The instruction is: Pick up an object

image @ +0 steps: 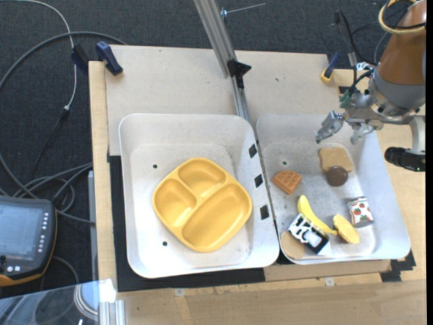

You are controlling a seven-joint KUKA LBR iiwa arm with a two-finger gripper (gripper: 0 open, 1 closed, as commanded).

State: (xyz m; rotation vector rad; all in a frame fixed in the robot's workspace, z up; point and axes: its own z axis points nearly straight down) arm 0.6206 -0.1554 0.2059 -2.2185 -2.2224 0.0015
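Gripper (344, 127) hangs at right bin (396, 212) far rim, fingers (327, 128) spread apart, holding nothing. Tan bread piece (335, 158) lies just below fingers, nearest target; brown puck (336, 176) touches it.

You are not getting any readable text here. The small carton (360, 212) in the right bin (396, 212) is showing red and green printing, too small to make out. The black-and-white item (308, 233) near that bin's front edge is carrying white marks that stay illegible. The pendant screen (24, 234) at the left is showing no legible characters.
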